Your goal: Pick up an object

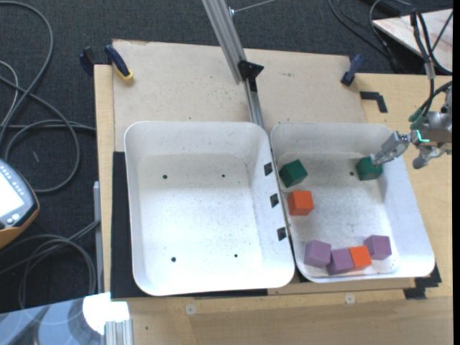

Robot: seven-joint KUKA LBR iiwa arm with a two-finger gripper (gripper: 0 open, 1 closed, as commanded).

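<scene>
In the right bin point(406, 214), jaws point(379, 158) touch a green block point(367, 169); grip unclear.

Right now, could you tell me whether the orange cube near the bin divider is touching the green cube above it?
Apart: the camera view shows white bin floor between the orange cube and the green cube.

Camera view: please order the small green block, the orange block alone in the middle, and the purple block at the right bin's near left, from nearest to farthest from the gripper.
1. Small green block: at the gripper, by the right bin's far right wall.
2. Lone orange block: left part of that bin, mid-depth.
3. Purple block: near left corner, farthest.
</scene>
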